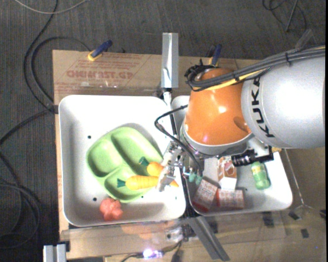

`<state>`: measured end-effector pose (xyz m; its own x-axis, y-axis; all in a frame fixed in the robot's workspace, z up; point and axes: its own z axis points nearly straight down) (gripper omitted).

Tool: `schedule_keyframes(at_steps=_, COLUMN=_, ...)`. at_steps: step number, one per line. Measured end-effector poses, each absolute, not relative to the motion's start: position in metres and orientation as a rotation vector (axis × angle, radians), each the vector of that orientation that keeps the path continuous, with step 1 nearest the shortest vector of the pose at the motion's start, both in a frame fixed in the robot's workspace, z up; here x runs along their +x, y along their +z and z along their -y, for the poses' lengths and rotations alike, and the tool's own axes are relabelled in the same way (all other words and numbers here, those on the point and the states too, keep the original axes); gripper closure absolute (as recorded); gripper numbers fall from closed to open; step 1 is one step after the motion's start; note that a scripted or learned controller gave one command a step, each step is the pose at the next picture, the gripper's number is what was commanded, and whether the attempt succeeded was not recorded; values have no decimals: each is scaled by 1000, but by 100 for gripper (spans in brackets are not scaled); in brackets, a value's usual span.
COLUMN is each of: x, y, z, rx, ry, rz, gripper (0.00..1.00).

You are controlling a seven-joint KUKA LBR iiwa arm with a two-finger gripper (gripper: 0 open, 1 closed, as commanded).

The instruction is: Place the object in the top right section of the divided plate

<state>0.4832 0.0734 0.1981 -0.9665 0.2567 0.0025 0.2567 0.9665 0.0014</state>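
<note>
1. We're looking down on the counter (63,78) with two white bins side by side. The left bin (76,162) holds the green divided plate (117,160), set at a slant so its sections fan out diagonally.

2. The arm (290,102) comes in from the right, its orange band (216,111) hanging over the seam between the bins, and the claw (168,171) is down at the plate's right edge.

3. The task's thing, as we read it, is the orange toy carrot (138,183). It lies across the plate's lower right part, green tip pointing left, thick end reaching toward the claw.

4. A second small orange piece (152,168) sits just above it, right against the claw's metalwork. We can't make out whether it is separate from the carrot.

5. Claw state: we cannot tell. It is small and cluttered with cabling here, so we won't say whether it has hold of the carrot.

6. Carrot and claw are touching or very nearly so, the carrot just left of it. Our guess is this is either a release or a fresh grab.

7. A pink toy (110,208) rests on the bin floor below the plate. Packets and a green bottle (259,176) crowd the right bin (281,198).
</note>
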Motion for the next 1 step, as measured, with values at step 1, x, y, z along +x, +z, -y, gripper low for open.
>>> schedule_keyframes(at_steps=1, x=507, y=435, z=-56, rx=-379, ry=0, rz=3123, gripper=100)
